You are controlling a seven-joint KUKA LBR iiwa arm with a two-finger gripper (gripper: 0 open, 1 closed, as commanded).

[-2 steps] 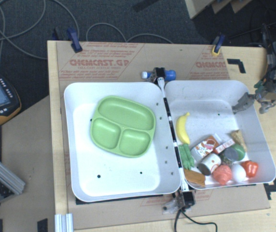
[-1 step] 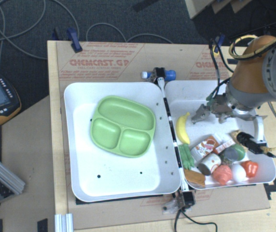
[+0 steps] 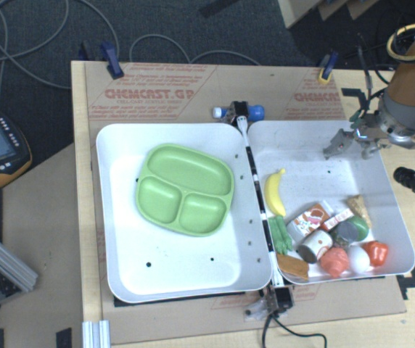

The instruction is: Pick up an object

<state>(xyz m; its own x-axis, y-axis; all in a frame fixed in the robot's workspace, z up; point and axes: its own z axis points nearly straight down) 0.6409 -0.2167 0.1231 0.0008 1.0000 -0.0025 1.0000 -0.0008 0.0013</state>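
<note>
The end effector (image 3: 347, 142) hovers over the right bin's (image 3: 316, 172) bare far corner, fingers spread and gripping nothing. The objects, a banana (image 3: 274, 193) among them, cluster at the bin's near end, well apart, awaiting a pick.

Dark carpet, cables everywhere

Grey cables (image 3: 40, 20) loop over the dark floor (image 3: 164, 13) behind the cardboard-topped bench (image 3: 193, 85).

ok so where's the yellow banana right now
The yellow banana lies in the right white bin, against its left wall beside the divider between the bins, just above the green vegetable and the pile of toy food.
</note>
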